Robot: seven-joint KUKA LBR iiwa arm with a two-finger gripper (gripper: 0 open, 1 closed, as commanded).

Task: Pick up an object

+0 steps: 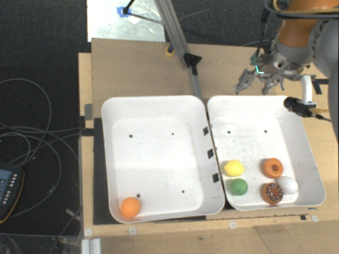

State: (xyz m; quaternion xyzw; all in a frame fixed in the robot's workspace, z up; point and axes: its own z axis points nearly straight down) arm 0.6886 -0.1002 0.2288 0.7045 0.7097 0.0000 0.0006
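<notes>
The gripper hung above the far rim of the right bin, its fingers spread wide and holding nothing, well apart from any object, probably poised before a descent. Candidate objects clustered at that bin's near end: a smooth yellow ball, a green ball, an orange ring, a brown speckled doughnut and a white ovoid; an orange ball lay alone in the left bin.

desk: brown board top, carrying two white bins side by side
metal pole: grey, slanting down from the top edge to a black clamp on the desk behind the bins
floor: dark carpet around the desk
cables: black loops lying on the floor at left
handheld controller: dark, at the left edge on the floor
blue tape: small piece on a pale floor panel beyond the desk
</notes>
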